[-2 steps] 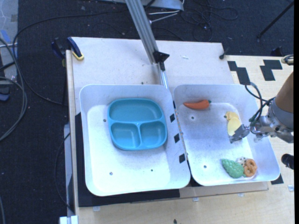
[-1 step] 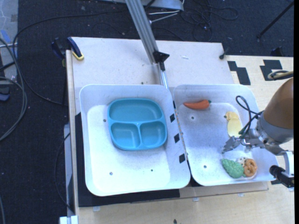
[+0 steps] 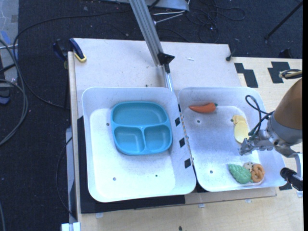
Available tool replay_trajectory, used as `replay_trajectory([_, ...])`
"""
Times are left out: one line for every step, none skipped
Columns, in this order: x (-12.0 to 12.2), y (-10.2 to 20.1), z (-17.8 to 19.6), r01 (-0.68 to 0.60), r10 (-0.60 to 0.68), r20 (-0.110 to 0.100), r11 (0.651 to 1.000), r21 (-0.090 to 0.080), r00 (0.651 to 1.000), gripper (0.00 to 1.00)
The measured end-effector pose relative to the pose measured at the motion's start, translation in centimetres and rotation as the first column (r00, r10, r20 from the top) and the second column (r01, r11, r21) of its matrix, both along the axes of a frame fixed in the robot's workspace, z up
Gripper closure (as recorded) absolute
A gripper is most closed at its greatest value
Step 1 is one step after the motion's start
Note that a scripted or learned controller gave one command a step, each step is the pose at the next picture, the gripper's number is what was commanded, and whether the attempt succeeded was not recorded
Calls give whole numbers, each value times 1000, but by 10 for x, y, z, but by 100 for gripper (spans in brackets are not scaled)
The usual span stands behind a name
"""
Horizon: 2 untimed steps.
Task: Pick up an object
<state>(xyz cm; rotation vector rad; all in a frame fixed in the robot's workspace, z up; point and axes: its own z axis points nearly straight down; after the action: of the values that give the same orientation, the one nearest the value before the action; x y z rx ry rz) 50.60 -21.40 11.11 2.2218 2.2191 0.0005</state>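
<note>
Table: pale speckled top, carrying two shallow white bins side by side; dark floor with cables all around it
Left bin: holds a blue divided plate with three compartments, lying flat toward the bin's far half; the rest of its floor is bare white
Right bin: holds the loose items; it meets the left bin along the middle, where a few small black tabs mark the seam
Carrot: an orange toy carrot with a dark green tip, lying on its side near the far edge of the right bin, well apart from the arm
Yellow piece: a pale yellow, banana-like item lying along the right side of the right bin, just beside the arm's end
Green item: a leafy green toy at the near right corner of the right bin; touching it on the right is a small orange pretzel-like piece
Arm: reaches in from the right, its orange band visible, black cable looping over the wrist
Jaws: low over the right bin, between the yellow piece and the green item; whether they are apart or together I cannot tell from here; nothing can be seen between them
Metal pole: a grey bar slanting down from the top to the far edge of the bins
</note>
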Motion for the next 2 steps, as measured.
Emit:
replay_trajectory([11, -3, 51, -4, 4, 4, 1000, -2, 1000, 100])
replay_trajectory([13, -3, 104, -4, 4, 5, 1000, -3, 1000, 100])
